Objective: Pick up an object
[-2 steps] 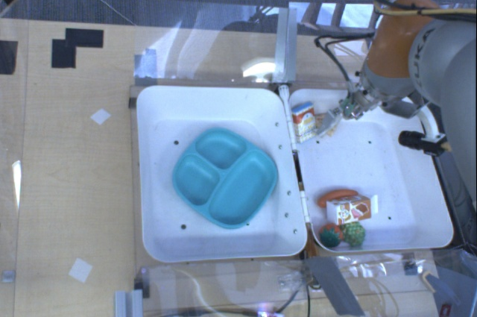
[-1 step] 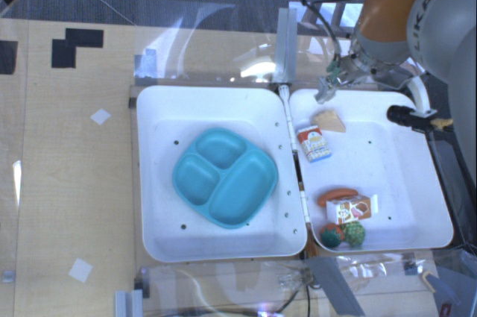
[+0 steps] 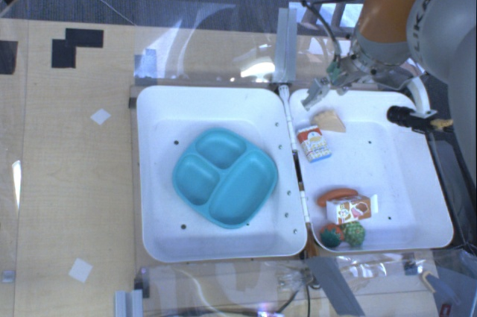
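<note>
- We see the pincer point(image 3: 322, 89) at the upper left corner of the right bin point(image 3: 402, 159), hanging over the rim, with nothing between its fingers; whether they are spread or closed we cannot tell, as the tip is small and blurred.
- The arm point(image 3: 417, 17) comes in from the top right, its orange band just above the wrist.
- Nearest thing to pick: a tan wedge point(image 3: 328, 121), lying in the right bin just at 5 o'clock from the pincer, near but not touching it.
- The wedge's long axis seems to run roughly from 10 to 4 o'clock, its point toward the pincer; this is our reading, since the shape is small.
- Just below the wedge, at 7 o'clock from it, lies a small red and white carton point(image 3: 314, 143), close to the bin's left wall, its long axis near 11 to 5 o'clock.
- Well apart, at 6 o'clock along the bin's lower edge, a cluster sits: a sausage point(image 3: 337, 195), a juice box point(image 3: 352, 209), and two small round fruits point(image 3: 343, 235), touching or nearly so.
- The left bin point(image 3: 156, 159) holds a blue divided plate point(image 3: 226, 177).
- We judge the grasp not yet made; the coming move turns on a short drop toward 5 o'clock onto the wedge.
</note>
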Robot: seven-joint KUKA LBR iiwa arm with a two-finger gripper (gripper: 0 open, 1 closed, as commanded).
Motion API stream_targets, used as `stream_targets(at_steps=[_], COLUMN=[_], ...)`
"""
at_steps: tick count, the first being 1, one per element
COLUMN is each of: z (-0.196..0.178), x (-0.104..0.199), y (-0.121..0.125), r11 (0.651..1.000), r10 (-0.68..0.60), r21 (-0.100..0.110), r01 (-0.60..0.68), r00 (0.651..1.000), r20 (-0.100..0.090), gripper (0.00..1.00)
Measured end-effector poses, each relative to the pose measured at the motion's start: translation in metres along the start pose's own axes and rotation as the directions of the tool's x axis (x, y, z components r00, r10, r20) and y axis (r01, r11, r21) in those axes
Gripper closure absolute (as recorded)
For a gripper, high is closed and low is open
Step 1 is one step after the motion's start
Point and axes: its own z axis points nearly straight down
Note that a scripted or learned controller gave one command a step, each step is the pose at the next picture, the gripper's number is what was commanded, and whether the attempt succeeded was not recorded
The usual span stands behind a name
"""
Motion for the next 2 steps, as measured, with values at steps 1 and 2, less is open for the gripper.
stream_targets(at_steps=[1,2], z=[0.089,-0.010], x=[-0.037,0.001], y=[-0.040,-0.060], r11=[0.999,0.997], r10=[-0.048,-0.080], r21=[0.001,-0.001], r01=[0.048,0.080], r00=[0.999,0.997], r20=[0.000,0.001], gripper=[0.00,0.00])
